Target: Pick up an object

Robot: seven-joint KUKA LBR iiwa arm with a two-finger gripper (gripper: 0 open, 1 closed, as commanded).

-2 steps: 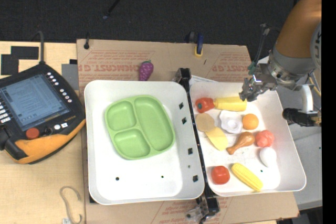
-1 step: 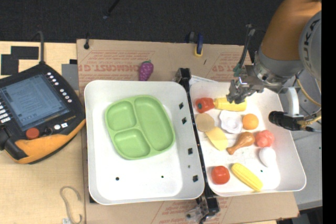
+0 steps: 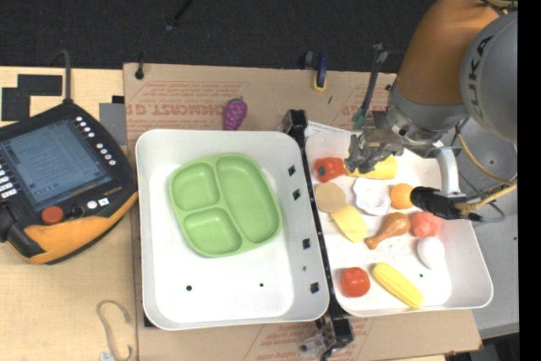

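The right bin (image 3: 473,287) holds several toy foods. At its back left lie a red tomato (image 3: 329,169) and a yellow piece (image 3: 382,171). Further forward are a tan round cookie (image 3: 330,198), a white piece (image 3: 370,195), an orange (image 3: 401,196), a yellow cheese wedge (image 3: 349,224), a drumstick (image 3: 387,230), a pink-red fruit (image 3: 424,224), a white egg (image 3: 430,252), a red pepper (image 3: 353,281) and a corn cob (image 3: 397,284). My gripper (image 3: 365,156) hangs low over the bin's back, between the tomato and the yellow piece, with nothing visibly held.
The left bin (image 3: 161,266) holds a green divided plate (image 3: 224,205). A purple grape bunch (image 3: 235,112) lies on the cardboard behind the bins. A teach pendant (image 3: 59,173) sits at the far left. The arm's grey and orange body (image 3: 448,63) looms over the right bin's back.
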